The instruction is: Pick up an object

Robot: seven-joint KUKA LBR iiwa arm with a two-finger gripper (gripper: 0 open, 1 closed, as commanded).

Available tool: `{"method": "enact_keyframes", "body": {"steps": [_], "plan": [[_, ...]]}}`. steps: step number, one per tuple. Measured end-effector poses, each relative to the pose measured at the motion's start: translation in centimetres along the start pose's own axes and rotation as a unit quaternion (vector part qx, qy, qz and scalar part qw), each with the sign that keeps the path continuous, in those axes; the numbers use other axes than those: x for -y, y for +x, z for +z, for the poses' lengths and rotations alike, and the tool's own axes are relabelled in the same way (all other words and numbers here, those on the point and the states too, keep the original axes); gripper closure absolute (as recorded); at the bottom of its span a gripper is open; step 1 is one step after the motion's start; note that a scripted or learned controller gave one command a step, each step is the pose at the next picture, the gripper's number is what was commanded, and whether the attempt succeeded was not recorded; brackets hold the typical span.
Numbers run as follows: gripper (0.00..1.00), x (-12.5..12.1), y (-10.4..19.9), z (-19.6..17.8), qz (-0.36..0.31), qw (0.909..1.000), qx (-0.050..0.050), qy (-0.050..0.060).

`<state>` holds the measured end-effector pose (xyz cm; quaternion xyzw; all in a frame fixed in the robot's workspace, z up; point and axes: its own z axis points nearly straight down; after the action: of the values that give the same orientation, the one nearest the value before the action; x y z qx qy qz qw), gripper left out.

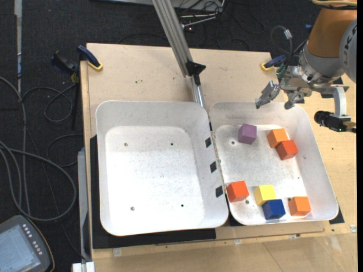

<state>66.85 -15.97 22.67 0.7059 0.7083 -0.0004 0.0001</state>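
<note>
legible text, labels, brands, numbers, signs: none. the blocks, both bins, the surface and the arm carry no marking that can be read.

Two smooth white plastic bins [113, 152] with dark speckles, matt pale wood bench [147, 72], matt coloured blocks [247, 134], grey metal pole [170, 27]

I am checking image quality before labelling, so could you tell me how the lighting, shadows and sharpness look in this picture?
In the camera view, lighting is even and soft; the right bin shows faint shadows beside the purple block and blue block, with no strong glare; the blocks are sharp, while the gripper looks slightly soft, its fingers hard to resolve.
</note>
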Motion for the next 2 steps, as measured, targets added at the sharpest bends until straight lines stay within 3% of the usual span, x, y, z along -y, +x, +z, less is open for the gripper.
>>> {"method": "enact_keyframes", "body": {"steps": [1,2], "plan": [[0.0,0.0,0.0,0.0,0.0,1.0,0.0,0.0],[0.0,0.5,-0.3,6.3,0.002,1.0,0.0,0.003]]}}
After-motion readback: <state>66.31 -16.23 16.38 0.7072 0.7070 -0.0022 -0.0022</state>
